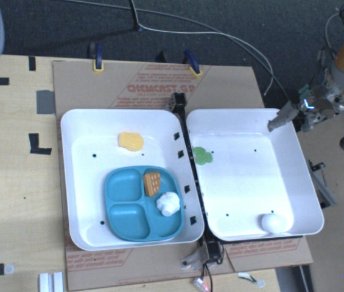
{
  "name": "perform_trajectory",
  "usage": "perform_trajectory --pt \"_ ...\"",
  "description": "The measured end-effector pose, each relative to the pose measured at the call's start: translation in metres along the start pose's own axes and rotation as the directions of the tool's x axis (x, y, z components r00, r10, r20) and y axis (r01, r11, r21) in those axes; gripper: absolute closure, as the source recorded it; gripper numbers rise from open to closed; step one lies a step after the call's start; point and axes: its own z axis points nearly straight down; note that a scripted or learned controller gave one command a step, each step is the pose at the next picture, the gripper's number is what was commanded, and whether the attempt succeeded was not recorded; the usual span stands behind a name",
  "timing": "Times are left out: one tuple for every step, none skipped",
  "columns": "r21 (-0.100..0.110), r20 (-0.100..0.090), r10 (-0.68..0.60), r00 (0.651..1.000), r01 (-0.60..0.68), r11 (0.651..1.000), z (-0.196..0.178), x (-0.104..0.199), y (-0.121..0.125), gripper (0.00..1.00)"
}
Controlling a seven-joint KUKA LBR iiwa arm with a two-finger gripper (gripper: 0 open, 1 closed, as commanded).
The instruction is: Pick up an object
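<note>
White plastic makes up both shallow bins: the left bin (74, 163) and the right bin (245, 175) sit side by side on a cardboard sheet (153, 87) clamped to the tabletop (13, 181), probably so nothing slides while we work.

Our claw (283, 120) hangs over the far right corner of the right bin, above the rim and touching nothing. We cannot tell whether it is spread or closed; it reads as a dark blur from this angle, and we see nothing in it.

We judge any of the loose things could serve as the object to pick up. In the right bin, a green piece (202, 156) lies against the left wall, and a white ball (274, 222) rests in the near right corner. Both hug the walls, so a straight descent may knock the rim.

The left bin holds a blue divided tray (126, 215). A tan waffle-like piece (152, 183) stands on the ridge between its two far compartments, and a white crumpled lump (168, 204) lies just beside it on the tray's right. A yellow piece (131, 141) lies alone on the bin floor beyond the tray, the most open target though farthest from us. Clips along the divider (187, 157) between the bins could catch a low sweep.
</note>
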Motion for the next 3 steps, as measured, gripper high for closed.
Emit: perform_trajectory --pt "0.001 -0.001 -0.002 1.000 0.002 1.000 0.011 0.036 -0.020 0.00" --pt "-0.003 -0.001 -0.003 1.000 0.003 1.000 -0.016 0.082 -0.059 0.00" --pt "-0.006 0.000 -0.005 1.000 0.005 1.000 -0.089 0.127 0.015 0.00"
